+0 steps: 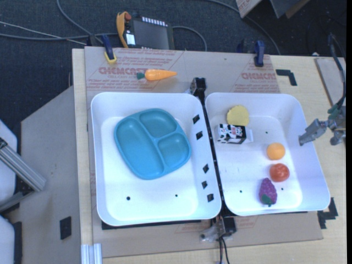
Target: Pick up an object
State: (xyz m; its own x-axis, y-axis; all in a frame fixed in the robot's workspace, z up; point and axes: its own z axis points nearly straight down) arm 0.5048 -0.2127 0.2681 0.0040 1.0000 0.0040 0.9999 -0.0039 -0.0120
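While the pincer [319, 130] hangs over the right bin's [311, 176] outer rim, finger state can't be told. Nearest pick is the orange ball [275, 150], just inward and slightly below; tomato [279, 172] and purple grapes [268, 192] lie further below it.

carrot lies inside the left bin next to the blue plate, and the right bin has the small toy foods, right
Not quite. The carrot lies outside both bins, on the board behind the left bin, not beside the blue plate. The camera view shows this. The rest holds: the right bin has the small toy foods.
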